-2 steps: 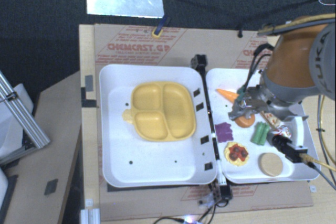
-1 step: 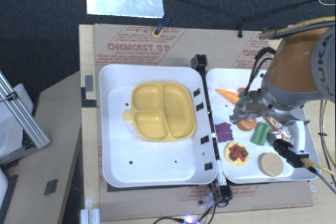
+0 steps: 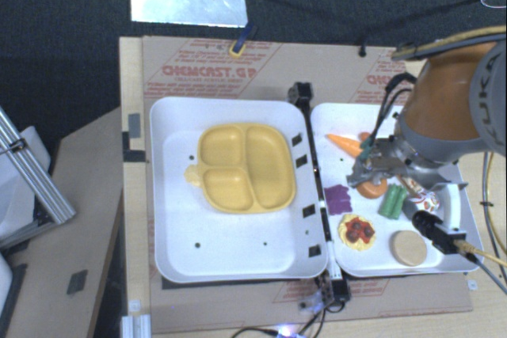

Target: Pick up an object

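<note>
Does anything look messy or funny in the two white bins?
Nothing looks spilled or broken. The yellow plate sits flat in the left bin. The toy foods, such as the carrot and pizza, lie loosely scattered in the right bin.

The arm [image 3: 459,103] is reaching in from the right side of the camera view, its broad orange band [image 3: 447,95] sitting high and its grey wrist section [image 3: 440,145] curving below that. The wrist is pointing down and to the left, leaning over the right-hand part of the surface. Dark cables [image 3: 388,111] are looping along the arm's left flank toward the wrist. The tool [image 3: 371,170] is hanging low at the wrist's left end, its grey metal parts bunching together, too cluttered from this angle for more detail.
</note>
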Controlling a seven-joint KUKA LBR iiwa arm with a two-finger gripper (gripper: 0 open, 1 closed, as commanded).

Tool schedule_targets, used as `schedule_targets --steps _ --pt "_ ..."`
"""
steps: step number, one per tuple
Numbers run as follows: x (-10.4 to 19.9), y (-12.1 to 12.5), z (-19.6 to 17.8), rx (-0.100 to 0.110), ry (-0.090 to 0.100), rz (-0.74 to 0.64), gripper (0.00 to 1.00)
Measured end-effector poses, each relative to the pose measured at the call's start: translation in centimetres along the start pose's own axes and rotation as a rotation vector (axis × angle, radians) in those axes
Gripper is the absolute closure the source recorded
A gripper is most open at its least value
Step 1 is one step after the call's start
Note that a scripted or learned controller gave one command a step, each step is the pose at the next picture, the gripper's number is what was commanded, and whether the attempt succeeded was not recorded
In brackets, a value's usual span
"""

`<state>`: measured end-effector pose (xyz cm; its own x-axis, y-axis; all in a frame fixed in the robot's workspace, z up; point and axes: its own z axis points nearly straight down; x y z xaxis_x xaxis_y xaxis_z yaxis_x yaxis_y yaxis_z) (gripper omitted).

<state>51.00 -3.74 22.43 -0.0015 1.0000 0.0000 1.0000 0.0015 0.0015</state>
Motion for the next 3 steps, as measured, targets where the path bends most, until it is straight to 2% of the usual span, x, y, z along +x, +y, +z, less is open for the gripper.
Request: schedule_targets --steps 1,2,3 --pt "-1.3 1.4 0.1 -0.001 0.0 0.001 1.0" --pt "-0.7 1.0 -1.0 -0.001 0.001 -0.003 1.0" --pt "-0.2 -0.1 -0.1 0.001 0.0 -0.001 1.0"
